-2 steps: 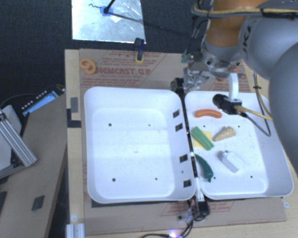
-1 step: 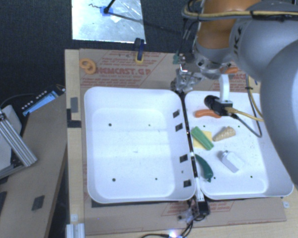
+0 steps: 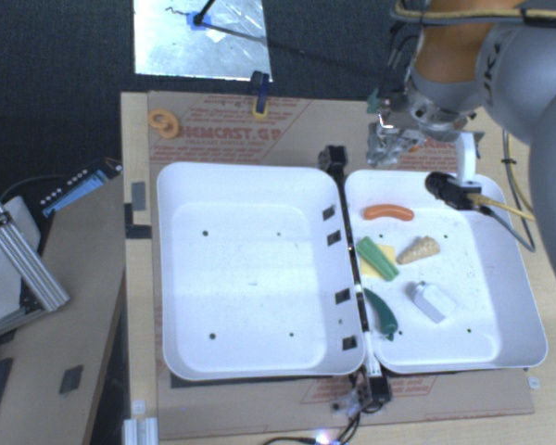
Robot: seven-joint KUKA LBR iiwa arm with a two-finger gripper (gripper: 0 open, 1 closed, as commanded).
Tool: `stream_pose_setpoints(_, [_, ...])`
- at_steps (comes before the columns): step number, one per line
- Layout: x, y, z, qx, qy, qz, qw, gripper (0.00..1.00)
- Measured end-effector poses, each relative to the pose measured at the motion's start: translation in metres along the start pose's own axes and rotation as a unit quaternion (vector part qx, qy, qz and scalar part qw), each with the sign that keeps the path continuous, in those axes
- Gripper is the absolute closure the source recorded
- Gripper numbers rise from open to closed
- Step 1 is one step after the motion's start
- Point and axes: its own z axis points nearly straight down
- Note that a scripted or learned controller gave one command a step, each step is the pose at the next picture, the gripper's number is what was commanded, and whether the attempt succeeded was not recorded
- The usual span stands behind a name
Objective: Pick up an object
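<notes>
From where I stand, the arm (image 3: 486, 35) comes in at the upper right of the frame, grey with its orange band, and its gripper (image 3: 389, 146) hangs just above the far rim of the right bin (image 3: 514, 276), near that bin's upper left corner. Nothing sits between the fingers that I can make out.

All the loose things lie in the right bin. An orange sausage-shaped piece (image 3: 388, 213) lies nearest the gripper, just below it in the picture. Lower down, a yellow and green block (image 3: 377, 258) rests close to the divide between the bins, with a tan cone-shaped piece (image 3: 419, 249) just to its right (the two are near but apart). Below those, a small white bottle (image 3: 428, 301) lies tilted, and a dark green piece (image 3: 383, 311) curves along the bin's left wall.

The left bin (image 3: 181, 193) fills the middle of the frame beside it. Both bins sit on a brown board (image 3: 232, 128) on the table, and a small orange ring (image 3: 163, 123) lies on the board's upper left corner.
</notes>
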Motion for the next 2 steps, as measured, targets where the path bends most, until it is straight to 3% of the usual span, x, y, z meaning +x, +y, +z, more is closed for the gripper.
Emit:
stream_pose_setpoints(1, [-0.04, 0.0, -0.026, 0.0, 0.0, -0.001, 1.0, 1.0])
stream_pose_setpoints(2, [-0.114, -0.001, -0.012, 0.001, 0.0, 0.001, 1.0, 1.0])
